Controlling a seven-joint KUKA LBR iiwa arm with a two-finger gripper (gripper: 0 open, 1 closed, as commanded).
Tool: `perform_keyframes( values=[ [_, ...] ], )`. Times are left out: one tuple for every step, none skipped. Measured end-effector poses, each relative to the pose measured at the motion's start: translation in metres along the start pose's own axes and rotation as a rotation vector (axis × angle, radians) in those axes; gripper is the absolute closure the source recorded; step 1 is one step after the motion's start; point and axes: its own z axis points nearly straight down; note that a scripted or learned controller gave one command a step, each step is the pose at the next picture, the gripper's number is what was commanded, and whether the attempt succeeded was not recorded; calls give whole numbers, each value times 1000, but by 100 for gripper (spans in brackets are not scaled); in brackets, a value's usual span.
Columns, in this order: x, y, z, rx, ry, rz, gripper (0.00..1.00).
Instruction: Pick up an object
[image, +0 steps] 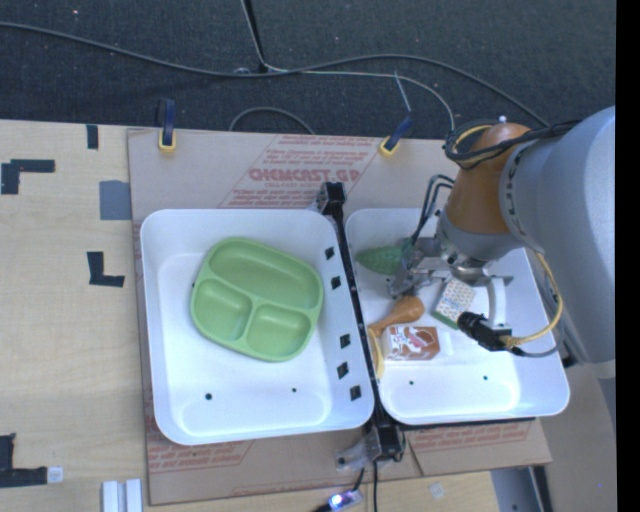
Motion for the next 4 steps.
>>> perform_keyframes(
  values=[
    [4,10,-50,-5,2,0,100],
    [7,7,-90,-5,2,1,100],
    [8,7,-129,-5,2,1,100],
    [61,-1,-123,0,3,-4,100]
  ],
)
